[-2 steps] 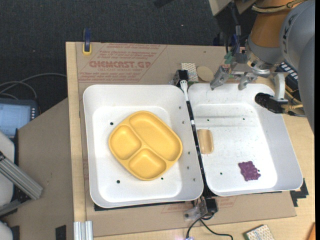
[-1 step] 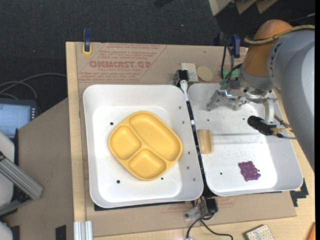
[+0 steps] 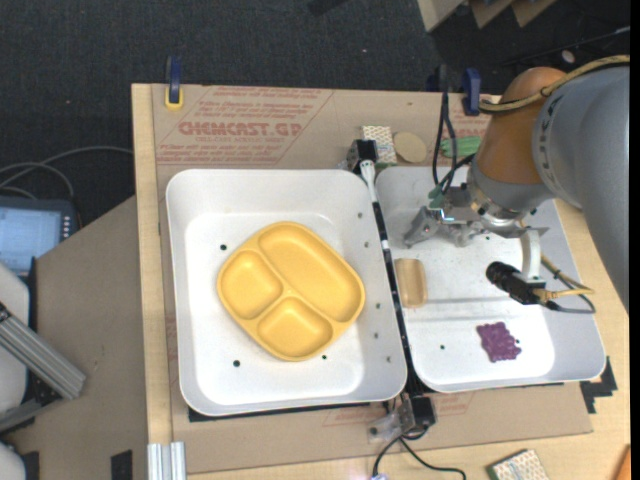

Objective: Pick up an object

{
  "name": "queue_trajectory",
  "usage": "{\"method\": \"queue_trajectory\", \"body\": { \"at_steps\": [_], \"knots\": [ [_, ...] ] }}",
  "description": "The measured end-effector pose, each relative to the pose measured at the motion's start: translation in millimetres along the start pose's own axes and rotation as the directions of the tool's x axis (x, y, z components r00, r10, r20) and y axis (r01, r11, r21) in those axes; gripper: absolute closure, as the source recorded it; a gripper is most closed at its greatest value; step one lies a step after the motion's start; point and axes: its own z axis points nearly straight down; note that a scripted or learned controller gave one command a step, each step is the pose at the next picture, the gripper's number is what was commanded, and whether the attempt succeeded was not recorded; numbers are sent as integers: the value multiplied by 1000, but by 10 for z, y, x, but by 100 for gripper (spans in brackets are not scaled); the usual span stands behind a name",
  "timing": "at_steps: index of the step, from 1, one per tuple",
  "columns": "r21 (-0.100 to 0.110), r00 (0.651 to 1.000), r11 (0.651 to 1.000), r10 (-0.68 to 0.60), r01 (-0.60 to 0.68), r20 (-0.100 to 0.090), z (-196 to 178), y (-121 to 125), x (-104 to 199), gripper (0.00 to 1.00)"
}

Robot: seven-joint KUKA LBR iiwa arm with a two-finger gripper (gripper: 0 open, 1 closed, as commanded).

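Purple grapes [image 3: 497, 340] lie near in the right bin [image 3: 455, 313]. The gripper [image 3: 440, 224] is farther back; whether it is open or closed cannot be told.

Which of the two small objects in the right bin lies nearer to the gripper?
The tan block, close to the gripper by the bin's left wall; the purple cluster lies farther off, near the front.

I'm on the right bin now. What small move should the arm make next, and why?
Probably slide the gripper a little toward the camera's near side and leftward, to sit above the tan block, before lowering. The block is the closest thing to it and lies alone by the left wall of the right bin. The purple cluster lies farther off.
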Motion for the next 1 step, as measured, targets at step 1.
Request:
{"method": "queue_trajectory", "body": {
  "at_steps": [1],
  "knots": [
    [-17,1000,1000,-6,6,3,-1069,525,425,0]
  ]
}}
